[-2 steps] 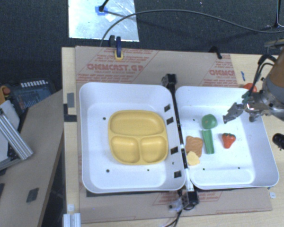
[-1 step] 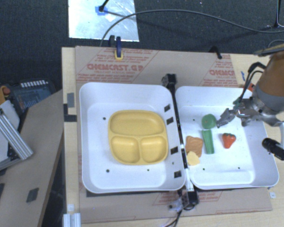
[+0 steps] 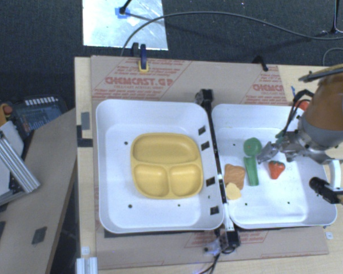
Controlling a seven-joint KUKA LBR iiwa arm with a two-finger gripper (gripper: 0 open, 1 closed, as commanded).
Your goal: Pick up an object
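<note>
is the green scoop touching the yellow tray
Apart. The camera view shows the green scoop lying in the right bin, while the yellow tray sits in the left bin, with the divider between them.

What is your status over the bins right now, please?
Gripper low in the right bin, grip not discernible. Red toy just below it, green scoop beside. Orange and yellow pieces lie clear. Yellow tray in the left bin.

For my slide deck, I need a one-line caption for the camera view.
Tool hovers over right bin near red toy and green utensil; yellow tray in left bin.
</note>
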